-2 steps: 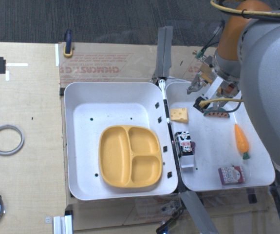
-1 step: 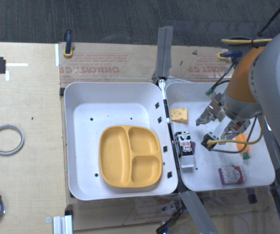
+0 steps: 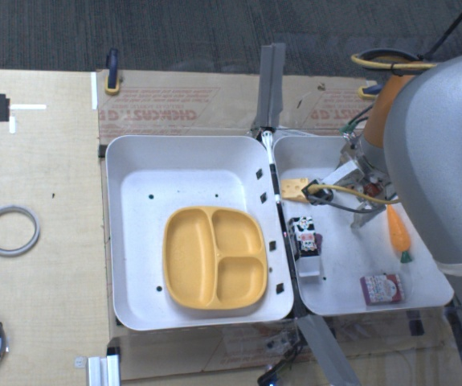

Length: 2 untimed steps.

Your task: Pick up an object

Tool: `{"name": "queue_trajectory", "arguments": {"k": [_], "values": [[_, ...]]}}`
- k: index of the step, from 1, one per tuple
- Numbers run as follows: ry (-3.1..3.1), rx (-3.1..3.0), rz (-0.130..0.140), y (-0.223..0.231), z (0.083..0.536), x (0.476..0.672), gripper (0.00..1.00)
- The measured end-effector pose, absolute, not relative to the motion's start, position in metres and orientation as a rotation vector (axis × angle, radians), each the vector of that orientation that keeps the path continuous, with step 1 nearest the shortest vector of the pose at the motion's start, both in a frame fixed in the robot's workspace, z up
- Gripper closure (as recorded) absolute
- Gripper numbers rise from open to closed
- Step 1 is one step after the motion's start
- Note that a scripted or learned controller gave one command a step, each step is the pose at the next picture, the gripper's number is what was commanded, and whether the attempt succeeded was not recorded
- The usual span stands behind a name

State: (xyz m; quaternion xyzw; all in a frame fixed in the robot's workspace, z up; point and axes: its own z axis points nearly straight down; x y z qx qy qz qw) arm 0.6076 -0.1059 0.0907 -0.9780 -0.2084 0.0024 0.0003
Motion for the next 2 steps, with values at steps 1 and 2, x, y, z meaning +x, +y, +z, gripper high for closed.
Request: {"name": "queue_trajectory", "arguments": {"k": [1, 2], "values": [[-0.559, -3.091, 0.005, -0.114, 0.091, 0.644, 0.0], [-0.443, -3.109, 0.007, -0.164, 0.091, 0.594, 0.0]]}}
